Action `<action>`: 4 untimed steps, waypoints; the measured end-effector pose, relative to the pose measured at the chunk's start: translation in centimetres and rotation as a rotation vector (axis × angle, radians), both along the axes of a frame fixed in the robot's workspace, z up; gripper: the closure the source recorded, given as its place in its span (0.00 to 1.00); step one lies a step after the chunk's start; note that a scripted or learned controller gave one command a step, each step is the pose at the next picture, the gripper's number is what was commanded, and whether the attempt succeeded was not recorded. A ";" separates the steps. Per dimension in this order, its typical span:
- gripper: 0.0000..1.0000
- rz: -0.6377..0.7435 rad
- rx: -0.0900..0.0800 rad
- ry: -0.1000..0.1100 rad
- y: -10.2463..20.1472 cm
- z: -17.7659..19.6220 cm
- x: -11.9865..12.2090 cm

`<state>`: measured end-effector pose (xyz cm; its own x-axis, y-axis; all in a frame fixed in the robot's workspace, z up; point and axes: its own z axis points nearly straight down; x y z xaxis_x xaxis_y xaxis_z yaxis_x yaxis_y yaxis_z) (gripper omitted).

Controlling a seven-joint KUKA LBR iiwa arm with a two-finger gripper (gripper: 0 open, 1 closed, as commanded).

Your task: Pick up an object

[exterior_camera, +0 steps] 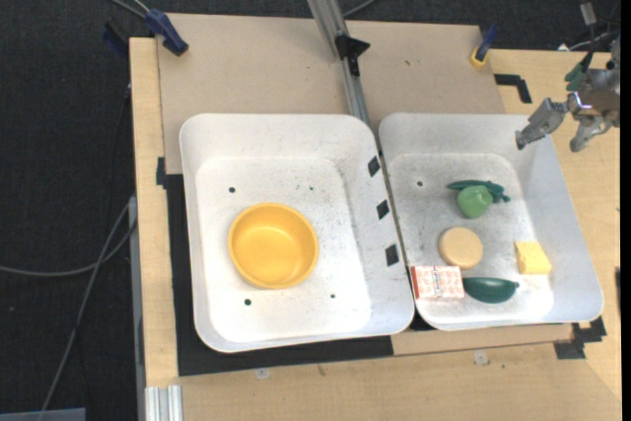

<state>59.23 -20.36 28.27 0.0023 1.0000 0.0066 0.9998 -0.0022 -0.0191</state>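
Over in the left bin (202, 311) a yellow bowl (273, 245) sits upright, left of the bin's middle, alone on the speckled white floor. The right bin (567, 242) lies edge to edge with it and carries the small things. Nearest the shared edge, at the front, lies a flat red-and-white packet (437, 283). Just behind it rests a round tan disc (460, 247), and behind that a green pepper-like toy (476, 197) with a darker green top. Just to the right of the packet lies a dark green oblong piece (490, 289). A yellow block (533, 258) rests near the bin's right wall, apart from the others. My gripper (559, 127) hangs at the right bin's far right corner, fingers spread apart with nothing between them, well clear of every object.
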 end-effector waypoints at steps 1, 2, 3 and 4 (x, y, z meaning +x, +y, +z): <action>0.00 0.002 -0.002 -0.014 0.1 0.8 0.2; 0.00 0.000 -0.001 -0.007 -0.3 -3.7 -0.4; 0.00 0.001 0.000 -0.007 0.0 -8.3 -1.3; 0.00 0.001 0.001 -0.005 0.0 -12.6 -1.5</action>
